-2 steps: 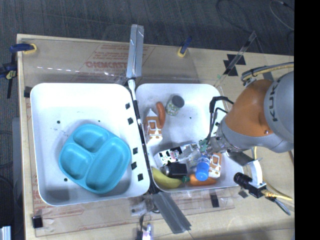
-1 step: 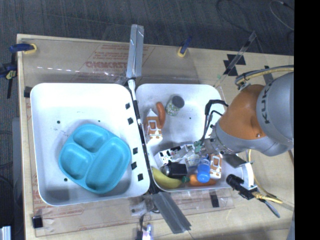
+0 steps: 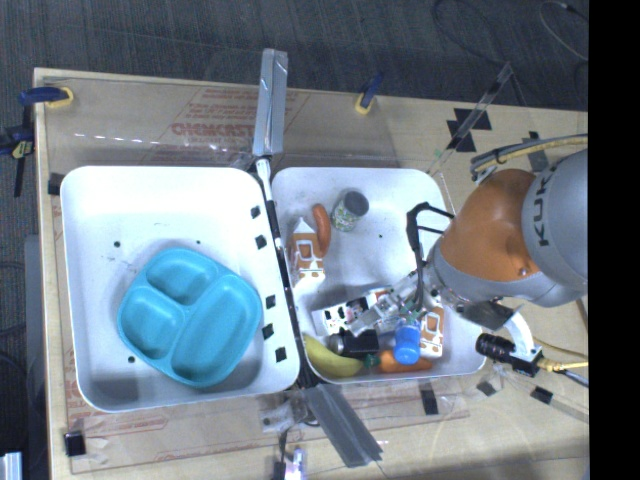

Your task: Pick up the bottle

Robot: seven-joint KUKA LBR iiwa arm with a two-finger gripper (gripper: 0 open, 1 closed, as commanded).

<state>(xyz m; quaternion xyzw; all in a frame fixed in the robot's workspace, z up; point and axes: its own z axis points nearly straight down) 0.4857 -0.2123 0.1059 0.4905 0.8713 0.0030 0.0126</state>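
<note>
Grey gripper (image 3: pixel 400 313) is reaching low into the right bin (image 3: pixel 385 183), above the bottle (image 3: pixel 406 346) with its blue cap lying near the front wall, a banana (image 3: pixel 330 358) alongside. A blue plate (image 3: pixel 190 315) is sitting in the left bin (image 3: pixel 90 268).

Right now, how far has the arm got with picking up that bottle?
Done: the grey arm with the orange band has reached over the right white bin. In hand: its end effector sits low among the clutter, beside the blue-capped bottle. Whether it grips anything is hidden. Left: the bottle lies on the bin floor, so grasping and lifting remain.
</note>
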